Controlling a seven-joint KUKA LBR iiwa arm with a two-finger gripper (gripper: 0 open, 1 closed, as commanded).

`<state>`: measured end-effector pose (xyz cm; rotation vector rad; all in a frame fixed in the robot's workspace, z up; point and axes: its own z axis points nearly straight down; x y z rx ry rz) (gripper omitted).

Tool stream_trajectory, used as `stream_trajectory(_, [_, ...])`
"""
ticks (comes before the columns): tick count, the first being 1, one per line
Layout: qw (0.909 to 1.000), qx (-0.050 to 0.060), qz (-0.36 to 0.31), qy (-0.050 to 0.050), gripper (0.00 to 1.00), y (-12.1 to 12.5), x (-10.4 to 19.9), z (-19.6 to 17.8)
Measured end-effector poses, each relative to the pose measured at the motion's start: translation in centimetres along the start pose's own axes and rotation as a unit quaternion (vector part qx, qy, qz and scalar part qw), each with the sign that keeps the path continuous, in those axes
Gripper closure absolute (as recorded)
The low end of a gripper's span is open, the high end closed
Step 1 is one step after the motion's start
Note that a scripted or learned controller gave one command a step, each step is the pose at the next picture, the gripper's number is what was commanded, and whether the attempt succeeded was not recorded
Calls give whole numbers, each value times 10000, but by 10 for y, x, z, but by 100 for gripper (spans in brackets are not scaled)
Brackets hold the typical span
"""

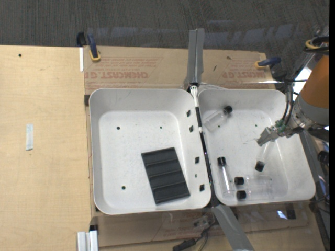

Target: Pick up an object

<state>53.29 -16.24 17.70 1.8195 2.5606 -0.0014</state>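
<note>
Overhead, the gripper [268,136] is hanging over the right bin [296,195], and whether it is open or closed I cannot tell. Clear tubes with black caps are lying in that bin: one [223,175] near the left wall, one [220,116] toward the back, two [246,188] at the front (close together). A black ridged block [165,175] is lying in the left bin [99,140].

dark carpet floor [131,9], wooden bench [42,140]
</note>
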Motion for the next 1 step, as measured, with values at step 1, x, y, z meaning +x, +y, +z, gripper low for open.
stream_trajectory(1, [9985, 6, 545, -3, 100, 68, 42, -17])
